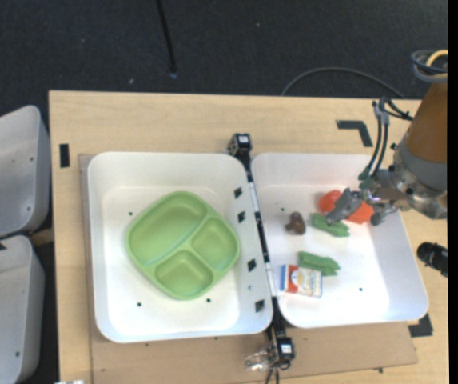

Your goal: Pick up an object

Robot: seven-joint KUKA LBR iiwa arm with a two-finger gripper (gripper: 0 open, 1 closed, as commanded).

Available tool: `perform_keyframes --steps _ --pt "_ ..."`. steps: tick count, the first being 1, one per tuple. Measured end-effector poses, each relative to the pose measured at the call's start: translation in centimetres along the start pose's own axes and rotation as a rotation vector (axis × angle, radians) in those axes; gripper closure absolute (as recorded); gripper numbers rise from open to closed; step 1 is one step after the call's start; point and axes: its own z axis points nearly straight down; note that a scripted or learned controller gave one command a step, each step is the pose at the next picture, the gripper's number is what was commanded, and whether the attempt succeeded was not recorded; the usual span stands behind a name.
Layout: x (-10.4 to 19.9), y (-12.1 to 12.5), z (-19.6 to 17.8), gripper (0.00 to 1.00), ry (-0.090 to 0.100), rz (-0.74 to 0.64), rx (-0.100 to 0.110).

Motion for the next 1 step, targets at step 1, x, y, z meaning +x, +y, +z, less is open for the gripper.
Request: perform_keyframes --steps 1 --pt "0.03 0.21 -0.64 0.00 -0.002 -0.003 -0.013"
